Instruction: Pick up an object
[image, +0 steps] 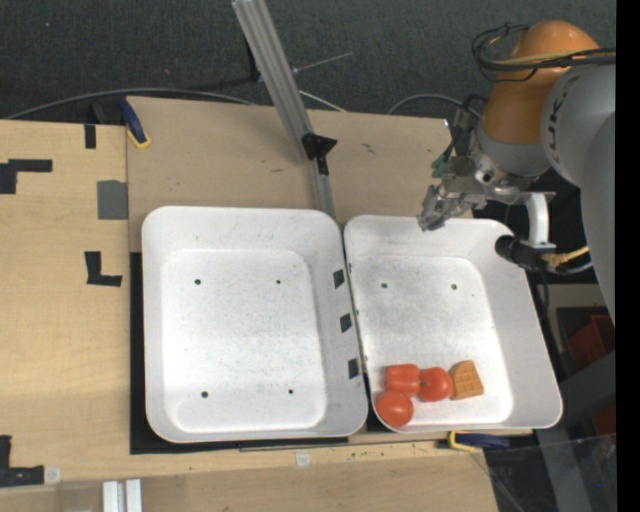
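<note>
**Objects cluster in the right bin's near corner while the hand hangs over its far rim**

Objects for picking lie together in the right bin (520, 330), along its near edge toward the divider between the two bins. Two red blocks (418, 381) sit side by side, touching or nearly so. A rounded red piece (394, 407) rests just in front of them, up against the bin's near-left corner. To the right of the red blocks, close beside them, lies a tan waffle-like piece (466, 380), tilted a little.

The left bin (240, 320) stands just beside the right one on the wooden surface (200, 150).

The grey arm with its orange band (530, 85) reaches in from the right. Its hand (436, 216) hangs at the far rim of the right bin, well apart from the cluster of objects. The hand's fingertips point down toward the rim; they are too small and dark for me to tell how far apart they stand, and nothing is visibly between them.

A slanted metal post (285, 90) crosses the surface behind the bins.
</note>
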